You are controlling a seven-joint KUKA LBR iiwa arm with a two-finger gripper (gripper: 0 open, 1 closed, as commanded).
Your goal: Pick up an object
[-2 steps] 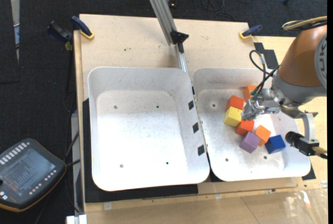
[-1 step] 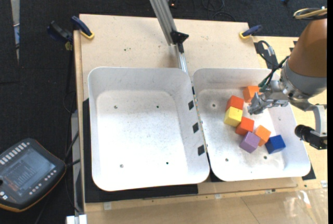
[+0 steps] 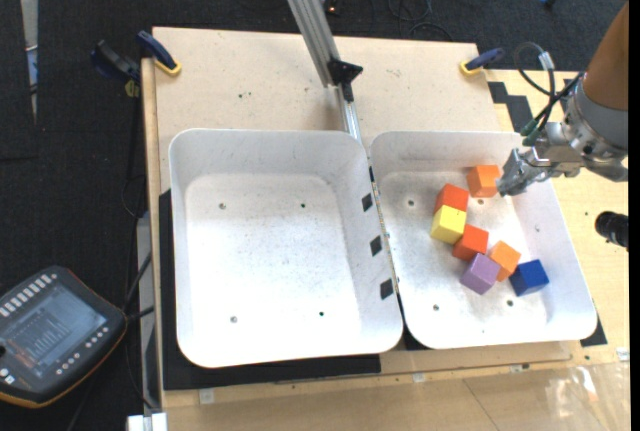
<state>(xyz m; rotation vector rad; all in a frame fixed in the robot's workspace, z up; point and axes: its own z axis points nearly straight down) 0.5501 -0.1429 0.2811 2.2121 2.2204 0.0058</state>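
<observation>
The right bin (image 3: 420, 279) holds several small cubes. An orange cube (image 3: 483, 180) lies farthest back. Just left of and below it are an orange-red cube (image 3: 452, 197), a yellow cube (image 3: 448, 224) and a red-orange cube (image 3: 472, 241). Nearer the front sit a small orange cube (image 3: 506, 256), a purple cube (image 3: 481, 273) and a blue cube (image 3: 529, 277). My gripper (image 3: 512, 177) reaches in from the right and hangs low over the bin's right side. Its tip is right beside the orange cube's right face; whether it touches is unclear.
The left bin (image 3: 270, 239) sits beside the right one, sharing a middle wall. A slanted metal pole (image 3: 305, 4) ends at the bins' back edge. Clamps (image 3: 160, 54) (image 3: 482, 61) hold the board's far corners. A teach pendant (image 3: 50, 334) lies at the lower left.
</observation>
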